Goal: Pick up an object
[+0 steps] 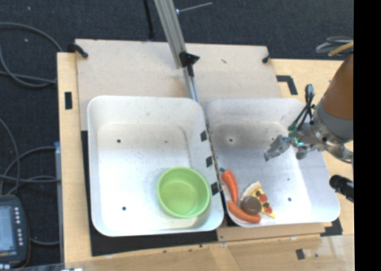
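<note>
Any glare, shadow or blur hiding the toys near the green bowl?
Camera view: even light, no glare on the toys; a soft grey shadow smudges the right bin floor under the gripper, which looks slightly blurred; the green bowl is sharp.

Dark carpeted floor (250, 8) filled the top and left of the frame. A light wooden bench (137, 67) sat centre, black brackets at its corners. A slanted aluminium rail (166, 13) rose from upper centre. Grey cables (24, 79) looped at left (a small screen device (12, 231) lower left). Lighting was even.
</note>
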Motion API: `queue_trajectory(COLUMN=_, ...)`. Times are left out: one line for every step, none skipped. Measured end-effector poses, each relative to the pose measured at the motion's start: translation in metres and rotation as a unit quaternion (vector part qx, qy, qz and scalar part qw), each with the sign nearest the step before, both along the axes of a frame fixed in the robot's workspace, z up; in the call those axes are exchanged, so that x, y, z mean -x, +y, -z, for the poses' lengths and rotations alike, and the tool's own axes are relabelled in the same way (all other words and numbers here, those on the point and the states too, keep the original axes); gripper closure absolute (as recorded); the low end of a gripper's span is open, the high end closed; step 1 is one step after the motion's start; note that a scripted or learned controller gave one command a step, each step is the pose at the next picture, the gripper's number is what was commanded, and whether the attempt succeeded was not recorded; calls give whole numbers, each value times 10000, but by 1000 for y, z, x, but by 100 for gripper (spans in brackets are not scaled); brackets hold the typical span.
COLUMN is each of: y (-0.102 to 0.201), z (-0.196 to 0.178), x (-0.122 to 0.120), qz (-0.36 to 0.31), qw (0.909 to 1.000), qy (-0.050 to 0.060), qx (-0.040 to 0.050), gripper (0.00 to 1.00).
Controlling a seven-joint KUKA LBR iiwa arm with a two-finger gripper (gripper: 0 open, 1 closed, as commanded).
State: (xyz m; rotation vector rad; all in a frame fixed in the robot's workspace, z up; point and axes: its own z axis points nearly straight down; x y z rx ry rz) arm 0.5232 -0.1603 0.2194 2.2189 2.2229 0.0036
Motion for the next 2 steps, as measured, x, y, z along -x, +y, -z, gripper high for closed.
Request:
queue_trajectory(y=-8, z=45, x=-3, qz=14, qw=10000, qy=26, qx=16, gripper=0)
queue_trajectory(y=1, z=94, x=-3, qz=24, qw=10000, qy=32, qx=10, gripper=0)
